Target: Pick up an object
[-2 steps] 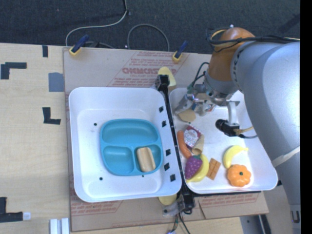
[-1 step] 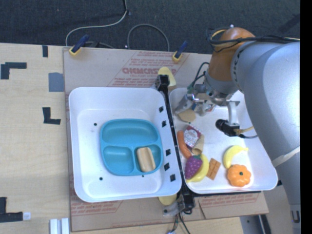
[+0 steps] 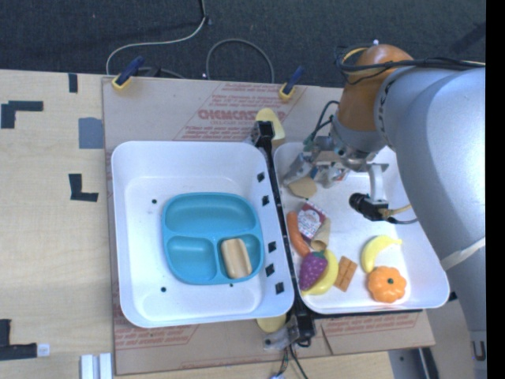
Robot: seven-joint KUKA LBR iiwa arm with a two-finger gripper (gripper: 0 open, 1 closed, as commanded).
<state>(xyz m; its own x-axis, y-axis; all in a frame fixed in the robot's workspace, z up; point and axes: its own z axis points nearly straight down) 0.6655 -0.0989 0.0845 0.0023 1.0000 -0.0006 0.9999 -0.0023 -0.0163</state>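
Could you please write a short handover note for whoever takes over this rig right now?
Gripper: low at the back of the right bin, over a tan piece. I cannot tell from the camera view whether it is open or shut, or whether it holds anything.
Right bin: pumpkin, banana, grapes, cracker, carrot and a pink packet.
Left bin: blue divided tray with a bread roll in its lower right compartment.
Done: the arm is down at the items. Left: nothing is visibly lifted yet, so the pick needs confirming or redoing.
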